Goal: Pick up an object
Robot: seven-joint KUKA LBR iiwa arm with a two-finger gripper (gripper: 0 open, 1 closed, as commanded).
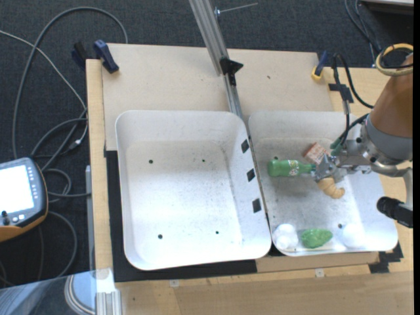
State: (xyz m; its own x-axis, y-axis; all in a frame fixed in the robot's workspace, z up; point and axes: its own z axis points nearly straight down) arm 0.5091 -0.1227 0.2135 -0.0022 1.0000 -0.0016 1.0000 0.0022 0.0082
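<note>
The green bottle (289, 168) lies on its side on the floor of the right-hand bin (367, 205), in the bin's upper middle, nearer the wall it shares with the left bin than its outer edge. Its long axis runs almost straight across the bin, left to right — the fat green body toward the shared wall, the narrower neck end pointing right, toward the arm. That neck end reaches right up to the pincer (326, 171), which hangs low over the bin at about the same height; whether it is clenched on the bottle or merely beside it I cannot tell from here, as the metal parts blur together.

So the pick looks unfinished to me: the bottle seems to rest on the bin floor, not lifted, and a secure grip and a raise are what remain.

Just beside the pincer sit a small reddish-and-white packet (315, 152), toward the bin's far edge, and a tan, lumpy piece (333, 189) just below it. Along the near edge lie a green crumpled thing (315, 237) and a white round object (285, 235) — well apart from the bottle.
</note>
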